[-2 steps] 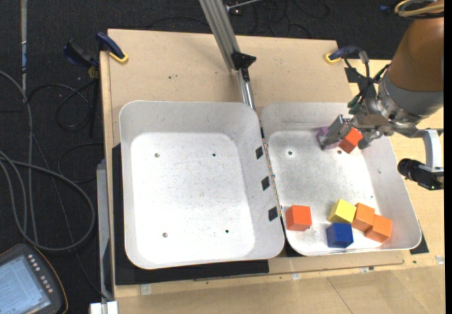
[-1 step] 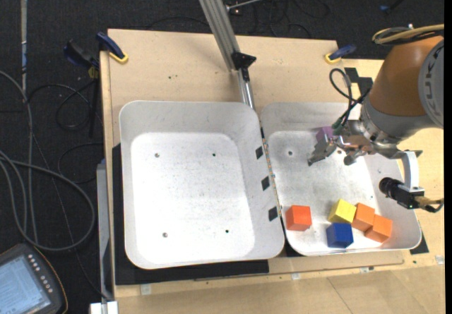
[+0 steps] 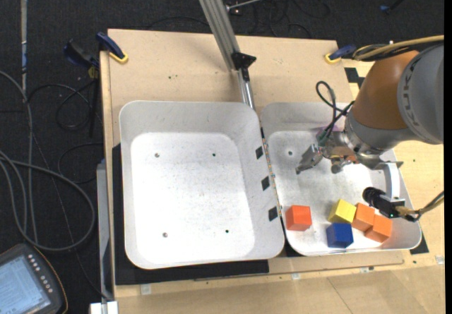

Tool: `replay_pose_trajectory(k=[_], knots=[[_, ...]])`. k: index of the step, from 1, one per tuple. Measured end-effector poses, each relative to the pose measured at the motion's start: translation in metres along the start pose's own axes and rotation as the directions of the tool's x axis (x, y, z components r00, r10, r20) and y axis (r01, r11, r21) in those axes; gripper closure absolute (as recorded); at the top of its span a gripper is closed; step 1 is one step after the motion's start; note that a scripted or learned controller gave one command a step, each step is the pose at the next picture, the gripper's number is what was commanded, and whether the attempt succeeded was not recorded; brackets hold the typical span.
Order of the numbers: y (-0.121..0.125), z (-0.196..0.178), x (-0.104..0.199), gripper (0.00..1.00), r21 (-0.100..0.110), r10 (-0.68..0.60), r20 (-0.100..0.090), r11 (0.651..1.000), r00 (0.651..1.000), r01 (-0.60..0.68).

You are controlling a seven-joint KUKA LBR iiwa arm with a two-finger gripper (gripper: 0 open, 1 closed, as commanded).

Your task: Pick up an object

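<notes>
The gripper (image 3: 318,159), fingers spread and holding nothing, is hanging over the right bin (image 3: 282,122), with the orange cube (image 3: 299,216) lying nearest, toward the bin's front edge

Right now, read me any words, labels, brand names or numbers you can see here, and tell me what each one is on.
No text reads.
Tablet screen at the lower left corner: lit, but any writing on it is too small and blurred.
Blocks, such as the orange block, white bins and gripper: no markings visible.
</notes>
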State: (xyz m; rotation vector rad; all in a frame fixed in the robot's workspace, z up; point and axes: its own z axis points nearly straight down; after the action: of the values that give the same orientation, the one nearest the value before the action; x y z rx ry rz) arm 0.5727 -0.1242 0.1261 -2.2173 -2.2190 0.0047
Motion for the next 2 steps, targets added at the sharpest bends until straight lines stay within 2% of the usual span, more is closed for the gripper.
replay_pose_trajectory(k=[1, 2], knots=[[0.001, -0.013, -0.001, 1.00, -0.007, 0.002, 0.001, 1.000, 1.000, -0.002], [0.001, -0.059, -0.009, 1.00, -0.011, 0.003, 0.003, 1.000, 1.000, -0.003]])
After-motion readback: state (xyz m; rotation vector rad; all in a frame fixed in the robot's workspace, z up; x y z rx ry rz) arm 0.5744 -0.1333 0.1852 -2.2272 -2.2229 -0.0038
